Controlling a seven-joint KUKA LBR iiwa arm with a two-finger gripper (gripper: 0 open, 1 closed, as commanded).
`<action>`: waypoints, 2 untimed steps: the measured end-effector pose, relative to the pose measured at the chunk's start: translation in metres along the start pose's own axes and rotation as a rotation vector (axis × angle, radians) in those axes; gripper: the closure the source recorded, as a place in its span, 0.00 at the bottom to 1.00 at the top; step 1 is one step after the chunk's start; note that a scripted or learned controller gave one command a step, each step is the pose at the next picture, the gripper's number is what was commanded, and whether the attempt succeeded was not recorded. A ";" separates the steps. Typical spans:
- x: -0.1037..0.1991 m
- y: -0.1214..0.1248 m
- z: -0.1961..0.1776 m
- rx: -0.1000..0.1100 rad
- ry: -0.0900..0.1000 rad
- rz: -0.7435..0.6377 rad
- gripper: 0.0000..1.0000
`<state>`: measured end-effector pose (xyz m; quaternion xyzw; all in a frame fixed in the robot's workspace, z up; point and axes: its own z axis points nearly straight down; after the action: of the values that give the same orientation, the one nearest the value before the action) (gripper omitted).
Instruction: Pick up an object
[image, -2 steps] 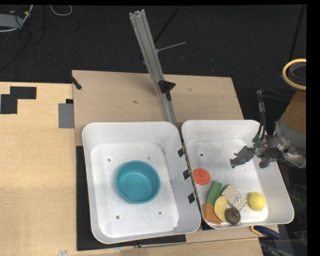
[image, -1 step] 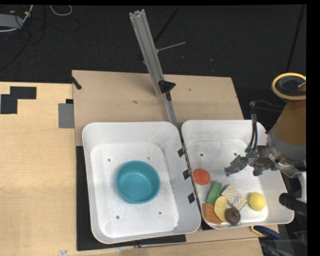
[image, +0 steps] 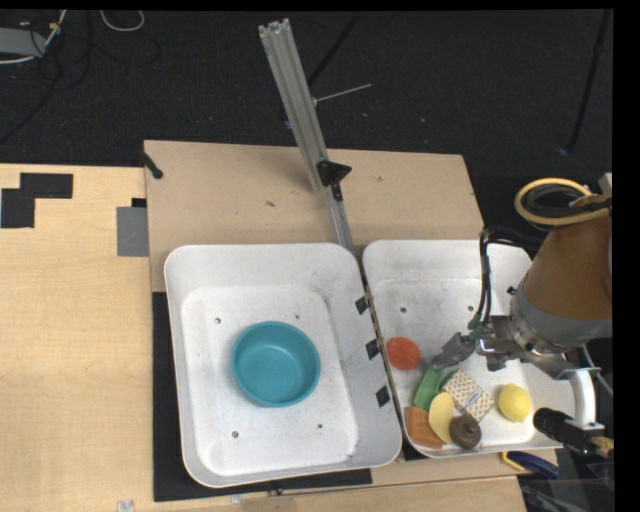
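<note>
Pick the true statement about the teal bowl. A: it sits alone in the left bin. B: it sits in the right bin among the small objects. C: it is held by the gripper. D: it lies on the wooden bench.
A: the teal bowl rests by itself on the floor of the left bin.

1. No text, label, brand, number or sign can be read on anything in the camera view
2. The checkered packet (image: 468, 394) in the right bin (image: 440, 270) bears a pattern, no legible letters
</note>
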<state>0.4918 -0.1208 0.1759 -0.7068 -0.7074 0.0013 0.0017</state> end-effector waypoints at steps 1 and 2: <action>0.010 -0.002 0.056 0.001 0.000 0.000 0.00; 0.009 -0.001 0.043 -0.003 -0.001 0.001 1.00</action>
<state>0.4908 -0.1114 0.1326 -0.7074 -0.7068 0.0005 0.0005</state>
